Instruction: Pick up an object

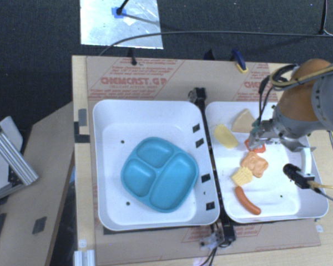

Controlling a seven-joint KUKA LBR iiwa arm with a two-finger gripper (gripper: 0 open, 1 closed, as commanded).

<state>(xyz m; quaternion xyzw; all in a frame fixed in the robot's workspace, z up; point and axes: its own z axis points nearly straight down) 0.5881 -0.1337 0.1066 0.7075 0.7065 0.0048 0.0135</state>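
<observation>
In the right bin (pixel 308 206) lie several toy foods: a tan wedge (pixel 242 121), a yellow piece (pixel 226 137), a small red piece (pixel 256 147), an orange lumpy piece (pixel 255 163), a pale yellow ridged piece (pixel 241 176) and an orange-red sausage (pixel 248 200). My gripper (pixel 258 138) reaches in from the right and is low over the red piece, right at its top edge. The gripper body hides part of that piece. I cannot tell whether it touches it.
A blue divided plate (pixel 159 173) lies in the left bin (pixel 108 148). The bins' shared wall (pixel 210 165) runs just left of the yellow piece. A black fitting with a cable (pixel 299 176) hangs off the arm over the right bin's right side.
</observation>
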